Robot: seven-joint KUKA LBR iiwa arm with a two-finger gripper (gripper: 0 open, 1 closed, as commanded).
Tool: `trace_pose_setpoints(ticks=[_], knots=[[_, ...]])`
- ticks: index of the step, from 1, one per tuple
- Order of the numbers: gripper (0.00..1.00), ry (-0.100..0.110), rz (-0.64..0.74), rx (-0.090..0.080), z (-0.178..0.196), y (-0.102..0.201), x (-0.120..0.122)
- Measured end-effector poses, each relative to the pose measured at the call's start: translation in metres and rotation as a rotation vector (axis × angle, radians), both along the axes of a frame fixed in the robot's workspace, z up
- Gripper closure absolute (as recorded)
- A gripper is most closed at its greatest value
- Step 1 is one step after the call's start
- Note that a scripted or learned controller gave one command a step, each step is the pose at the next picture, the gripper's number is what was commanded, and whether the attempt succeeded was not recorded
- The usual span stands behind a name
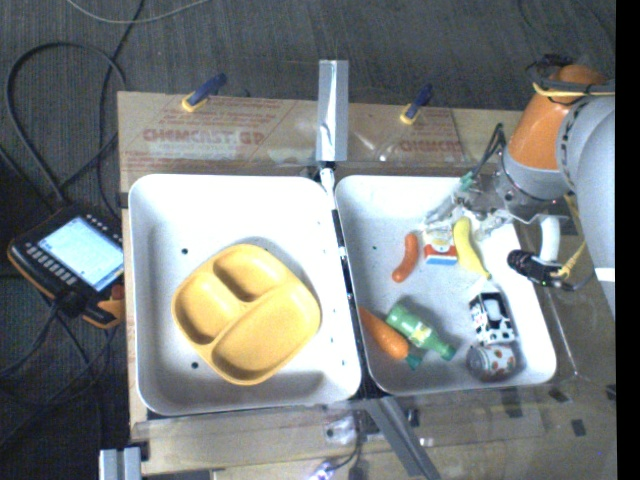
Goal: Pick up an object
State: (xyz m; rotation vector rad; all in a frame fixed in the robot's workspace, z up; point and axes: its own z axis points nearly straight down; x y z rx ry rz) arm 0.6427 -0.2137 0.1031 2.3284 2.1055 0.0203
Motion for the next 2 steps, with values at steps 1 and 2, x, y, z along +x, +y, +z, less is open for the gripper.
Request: trace_pose_setpoints(ticks=[1, 2], knots=[[1.0, -0.011, 0.001, -0.012, 0.015, -0.003, 0.003], [1.0, -0.011, -0.003, -0.017, 0.012, 0.012, -0.003]])
